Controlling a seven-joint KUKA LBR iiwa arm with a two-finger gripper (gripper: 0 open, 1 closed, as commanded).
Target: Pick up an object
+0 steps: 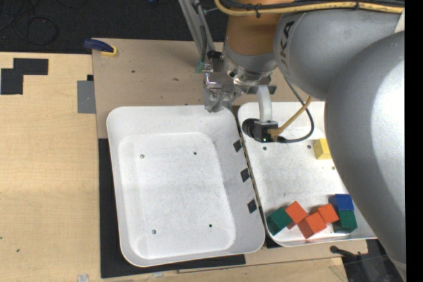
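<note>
Gripper [217, 101] sits at the far rim where the left bin [132, 122] and the right bin [291, 168] meet, low over the bench, with nothing visibly in it. You can't tell from this slanted view whether it is open or closed; the wrist body hides that end. The arm [344, 30] reaches in from the right and covers the right bin's far corner. All the pickable stuff is in the right bin. A yellow block [321, 149] lies alone by the right side, close under the arm. The rest crowd the near corner: green block [279, 219], orange block [295, 212], a second orange block [312, 224], a third orange block [327, 213], blue block [342, 202] and a dark green piece [345, 221], mostly touching each other. They probably bunch there because the bin wall stops them, which makes a clean grab harder. Judgement: the pick is not started, since the gripper is well apart from every block. You'd expect the yellow one to be the easiest target, since it stands alone. Risk in the cluster is nudging neighbours or closing on two at once.
</note>
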